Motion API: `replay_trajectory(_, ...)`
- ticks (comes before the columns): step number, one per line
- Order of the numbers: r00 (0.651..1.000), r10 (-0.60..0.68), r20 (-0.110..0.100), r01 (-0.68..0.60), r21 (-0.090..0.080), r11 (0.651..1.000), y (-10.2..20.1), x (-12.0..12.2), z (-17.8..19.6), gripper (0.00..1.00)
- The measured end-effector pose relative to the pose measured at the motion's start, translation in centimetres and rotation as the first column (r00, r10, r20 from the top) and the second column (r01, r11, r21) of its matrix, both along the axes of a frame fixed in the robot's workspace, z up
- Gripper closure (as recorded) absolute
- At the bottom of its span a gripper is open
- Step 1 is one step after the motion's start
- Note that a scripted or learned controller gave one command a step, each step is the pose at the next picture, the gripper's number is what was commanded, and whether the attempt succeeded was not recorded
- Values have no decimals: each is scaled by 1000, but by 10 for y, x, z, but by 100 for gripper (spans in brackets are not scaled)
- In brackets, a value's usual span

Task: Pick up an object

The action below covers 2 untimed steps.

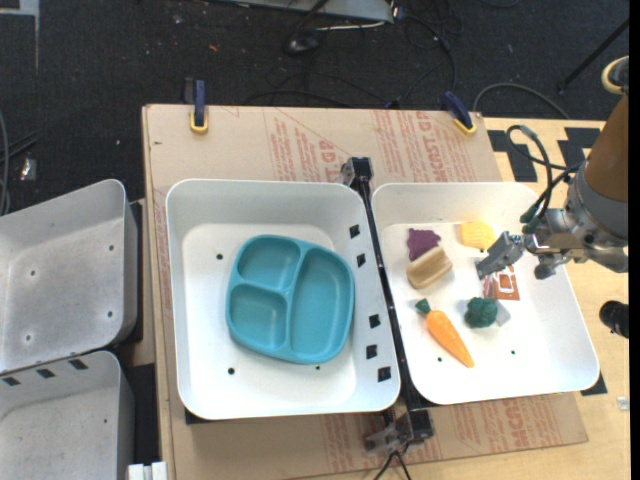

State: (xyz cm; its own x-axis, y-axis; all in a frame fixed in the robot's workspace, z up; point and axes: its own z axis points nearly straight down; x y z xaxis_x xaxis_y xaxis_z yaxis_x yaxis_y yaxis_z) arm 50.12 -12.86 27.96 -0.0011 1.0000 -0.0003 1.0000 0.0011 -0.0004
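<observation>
2 shallow white bins are sitting side by side on the tabletop (300,133), and we are working over the right bin (560,368), where every loose object is lying. Our gripper (497,259) is hanging at the bin's upper right, just above a small red-and-white packet (503,286); at this slant we cannot tell whether the jaws are spread or pressed together, and nothing is showing between them. We are treating this as the approach: no object is being held yet. To do it well, we are judging that the jaws should be coming straight down on 1 isolated piece, since the cluster is tight. The orange carrot (450,339) is tapered and smooth, probably hard plastic, and lying apart enough to be gripped across its middle. The green piece (482,312) is bumpy and rounded, touching or nearly touching the packet, so it is riskier. The tan bread-like block (429,267) is looking soft-edged and chunky, just below a purple lump (423,240); the yellow ridged piece (477,234) is sitting nearby. In the left bin (200,368) a glossy teal divided plate (291,298), with 3 compartments, is resting flat.
</observation>
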Motion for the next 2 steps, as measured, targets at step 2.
replay_trajectory(2,1000,-3,-5,3,1,1000,-1,-4,-109,0)
